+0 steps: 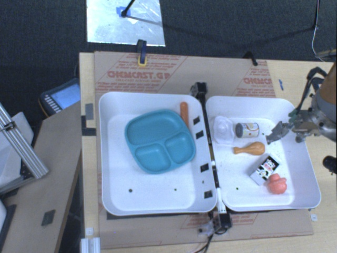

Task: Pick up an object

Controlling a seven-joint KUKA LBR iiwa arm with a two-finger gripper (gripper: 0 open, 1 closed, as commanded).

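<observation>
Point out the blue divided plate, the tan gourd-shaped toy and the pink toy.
blue divided plate (159, 140), camera view, on the ridge between its compartments.
tan gourd-shaped toy (255, 149), camera view, on its rounded body.
pink toy (277, 184), camera view, on its middle.

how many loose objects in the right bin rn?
5. Clear cup at upper left, small can beside it, tan drumstick toy mid-bin, black-and-white box lower right, pink toy touching it. Something may hide under the hand.

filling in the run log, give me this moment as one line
arm: in from right | gripper: over right bin, right of small can, nothing seen held | left bin: teal plate
</observation>
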